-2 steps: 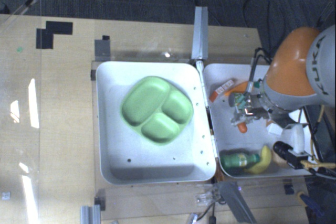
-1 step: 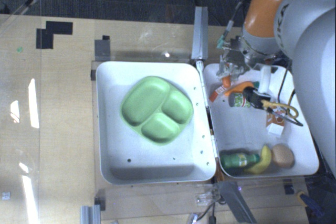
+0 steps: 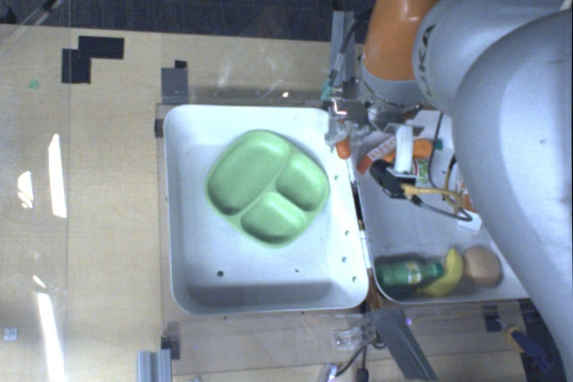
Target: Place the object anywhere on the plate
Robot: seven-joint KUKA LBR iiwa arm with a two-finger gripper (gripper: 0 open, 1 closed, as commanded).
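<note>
A green plate [image 3: 267, 185] with three compartments is seen lying flat in the left white bin [image 3: 192, 277], around the middle of the frame. The grey arm [image 3: 501, 103] with its orange band [image 3: 401, 9] is seen reaching in from the right, and the gripper [image 3: 343, 137] is placed over the divide between the two bins, just right of the plate's upper right edge. A small orange object [image 3: 344, 150] is seen at the gripper's tip; whether it is pinched there, and how the gripper is set, cannot be told. In the right bin [image 3: 394, 224], along its lower edge, a green bottle [image 3: 408, 273], a yellow banana [image 3: 448, 273] and a brown round fruit [image 3: 483, 265] are laid side by side. The bins are carried on a pale wooden table [image 3: 81, 219].
</note>
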